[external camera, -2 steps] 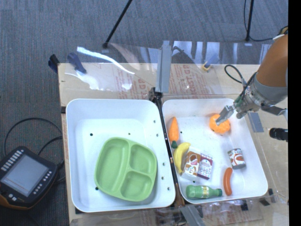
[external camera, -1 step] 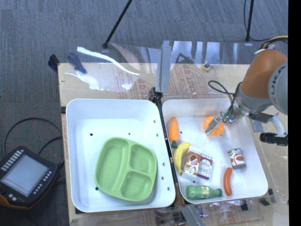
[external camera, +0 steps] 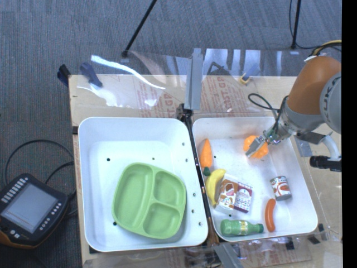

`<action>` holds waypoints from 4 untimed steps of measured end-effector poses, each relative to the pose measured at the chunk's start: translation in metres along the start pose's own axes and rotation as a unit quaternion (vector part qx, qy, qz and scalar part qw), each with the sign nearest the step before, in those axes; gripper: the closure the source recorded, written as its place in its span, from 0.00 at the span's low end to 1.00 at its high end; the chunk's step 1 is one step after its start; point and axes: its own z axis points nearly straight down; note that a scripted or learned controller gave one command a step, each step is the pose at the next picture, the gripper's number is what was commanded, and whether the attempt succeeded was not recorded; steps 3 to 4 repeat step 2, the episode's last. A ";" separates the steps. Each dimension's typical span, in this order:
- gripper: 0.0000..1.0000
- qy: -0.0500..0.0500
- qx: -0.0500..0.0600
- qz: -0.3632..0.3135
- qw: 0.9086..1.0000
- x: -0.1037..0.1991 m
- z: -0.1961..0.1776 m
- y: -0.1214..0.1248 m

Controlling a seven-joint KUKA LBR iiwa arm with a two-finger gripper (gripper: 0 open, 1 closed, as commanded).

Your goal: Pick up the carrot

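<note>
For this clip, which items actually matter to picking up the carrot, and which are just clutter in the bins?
Belongs to the job:
- carrot, by the right bin's left wall
- pincer, over an orange fruit, away from the carrot

Just lying about:
- banana
- snack packet
- green bottle
- sausage
- small can
- green divided plate, in the left bin
</note>
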 end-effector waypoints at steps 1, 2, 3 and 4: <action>1.00 -0.002 -0.001 0.000 1.000 0.038 -0.111 0.019; 1.00 -0.001 0.001 -0.023 1.000 0.112 -0.102 0.055; 1.00 -0.001 0.001 -0.023 1.000 0.112 -0.102 0.055; 1.00 -0.001 0.001 -0.023 1.000 0.112 -0.102 0.055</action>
